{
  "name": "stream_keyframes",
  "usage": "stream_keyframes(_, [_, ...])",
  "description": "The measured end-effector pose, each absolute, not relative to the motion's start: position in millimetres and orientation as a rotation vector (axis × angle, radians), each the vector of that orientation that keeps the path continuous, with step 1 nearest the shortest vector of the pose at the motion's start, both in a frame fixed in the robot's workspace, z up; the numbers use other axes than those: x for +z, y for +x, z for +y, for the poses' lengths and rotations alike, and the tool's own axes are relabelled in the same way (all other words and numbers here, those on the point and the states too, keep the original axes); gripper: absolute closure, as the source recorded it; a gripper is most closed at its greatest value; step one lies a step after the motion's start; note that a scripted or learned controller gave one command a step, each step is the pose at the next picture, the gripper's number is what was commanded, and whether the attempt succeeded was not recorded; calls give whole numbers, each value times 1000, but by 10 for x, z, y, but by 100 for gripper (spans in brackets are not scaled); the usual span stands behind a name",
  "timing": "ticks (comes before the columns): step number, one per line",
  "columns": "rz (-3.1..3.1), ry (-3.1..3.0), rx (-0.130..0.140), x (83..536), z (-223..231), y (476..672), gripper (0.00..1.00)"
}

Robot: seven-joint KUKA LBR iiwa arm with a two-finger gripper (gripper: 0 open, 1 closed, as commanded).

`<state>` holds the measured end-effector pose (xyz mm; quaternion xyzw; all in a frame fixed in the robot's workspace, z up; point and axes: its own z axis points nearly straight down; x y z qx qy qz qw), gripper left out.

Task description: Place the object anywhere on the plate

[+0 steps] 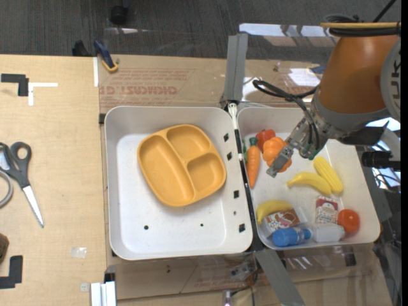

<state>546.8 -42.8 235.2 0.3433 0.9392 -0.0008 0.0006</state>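
Note:
The yellow three-part plate (182, 164) lies in the left bin (127, 228), with nothing on it. My gripper (291, 161) is down over the upper middle of the right bin (370, 196), well right of the plate. Its fingers stand apart, so it is open. An orange pepper-like toy (274, 148) sits at the left finger (279, 162) and is partly covered by it; I cannot tell whether they touch. Nothing shows between the fingers. An orange carrot (252, 164) and a red toy (264, 136) lie just left of the gripper.
The right bin also holds a corn cob (328, 174), a banana (306, 182), a small carton (326, 210), a blue bottle (290, 236) and an orange ball (348, 220). A ridge with clips (237, 171) divides the bins. Scissors (22, 177) lie on the bench at the left.

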Motion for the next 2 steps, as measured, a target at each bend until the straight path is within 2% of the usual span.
stream_keyframes(1, [2923, 1156, -2, 1941, 287, 5234, 100])
stream_keyframes(2, [2922, 1156, -2, 1944, 284, 5236, 0])
